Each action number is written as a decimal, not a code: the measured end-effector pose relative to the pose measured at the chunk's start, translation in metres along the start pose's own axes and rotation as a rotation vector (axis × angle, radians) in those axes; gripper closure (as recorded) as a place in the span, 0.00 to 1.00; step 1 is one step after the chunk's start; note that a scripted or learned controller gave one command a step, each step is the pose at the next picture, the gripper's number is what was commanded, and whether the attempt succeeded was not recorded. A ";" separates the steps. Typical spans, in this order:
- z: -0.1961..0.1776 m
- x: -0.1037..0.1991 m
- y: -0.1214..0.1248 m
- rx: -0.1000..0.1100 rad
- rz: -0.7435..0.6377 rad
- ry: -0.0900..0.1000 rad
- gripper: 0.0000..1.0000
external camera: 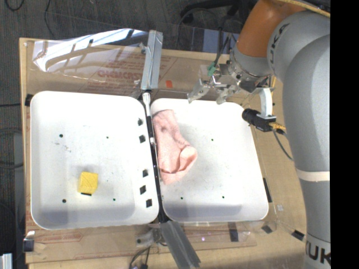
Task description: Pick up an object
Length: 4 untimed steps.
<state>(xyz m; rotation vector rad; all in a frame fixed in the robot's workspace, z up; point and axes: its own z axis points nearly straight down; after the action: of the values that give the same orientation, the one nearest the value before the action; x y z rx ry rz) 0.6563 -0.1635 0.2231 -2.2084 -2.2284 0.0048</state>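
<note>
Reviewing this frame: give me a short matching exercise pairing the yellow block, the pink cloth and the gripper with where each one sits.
Things:
1. yellow block
2. pink cloth
3. gripper

Places:
A. above the far rim of the right bin
B. lower part of the left bin
C. right bin, against its left wall

Pairs: 1-B, 2-C, 3-A
</note>
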 end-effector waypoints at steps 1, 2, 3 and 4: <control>0.105 0.016 -0.006 -0.001 -0.160 0.000 0.00; 0.130 0.051 -0.083 -0.005 -0.157 -0.009 0.00; 0.120 0.052 -0.083 -0.005 -0.163 -0.006 1.00; 0.026 0.076 -0.126 -0.004 -0.194 -0.001 1.00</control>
<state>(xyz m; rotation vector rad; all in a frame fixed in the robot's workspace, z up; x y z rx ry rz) 0.5298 -0.0883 0.1982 -1.9837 -2.4342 0.0009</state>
